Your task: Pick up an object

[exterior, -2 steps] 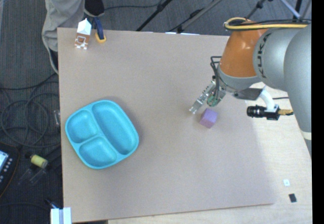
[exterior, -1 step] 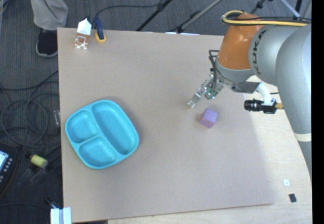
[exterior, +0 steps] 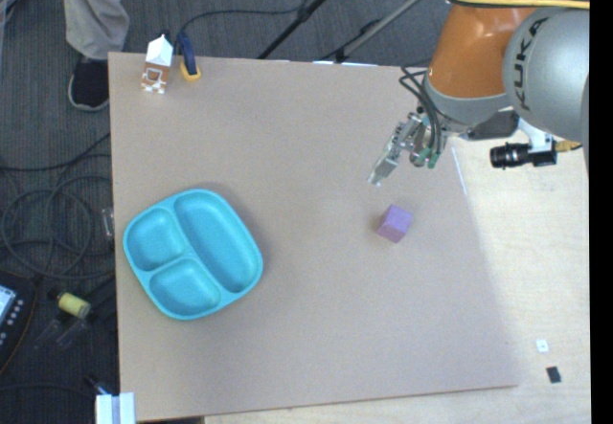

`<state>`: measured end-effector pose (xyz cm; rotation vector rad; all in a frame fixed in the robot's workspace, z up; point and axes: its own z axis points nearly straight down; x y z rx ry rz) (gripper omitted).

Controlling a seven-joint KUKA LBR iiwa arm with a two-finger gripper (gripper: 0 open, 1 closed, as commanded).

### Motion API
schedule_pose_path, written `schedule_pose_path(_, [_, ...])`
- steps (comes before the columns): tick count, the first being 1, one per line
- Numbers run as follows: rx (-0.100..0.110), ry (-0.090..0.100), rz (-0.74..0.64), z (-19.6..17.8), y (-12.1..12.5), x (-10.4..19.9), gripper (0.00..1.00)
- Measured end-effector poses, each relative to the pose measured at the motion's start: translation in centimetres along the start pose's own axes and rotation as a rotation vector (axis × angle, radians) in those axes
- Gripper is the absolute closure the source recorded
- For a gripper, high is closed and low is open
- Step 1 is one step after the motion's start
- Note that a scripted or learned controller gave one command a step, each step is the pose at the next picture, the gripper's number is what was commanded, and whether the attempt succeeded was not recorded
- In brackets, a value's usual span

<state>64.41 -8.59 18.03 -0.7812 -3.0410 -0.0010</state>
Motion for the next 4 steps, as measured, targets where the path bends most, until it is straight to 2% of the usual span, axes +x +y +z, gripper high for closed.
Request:
schedule_pose_path(1, [-0.001,0.003,0.002,-0.5,0.1,-0.1,1.00])
schedule_pose_path(2, [0.000,0.002,-0.242,0.0,1.5,3.8,1.00])
schedule_pose_path(3, [0.001,0.001,-0.361,0.0,-0.6,5.2,1.00])
schedule_pose_path(4, [-0.002,0.001,-0.361,-2.4,2.7,3.9,1.00])
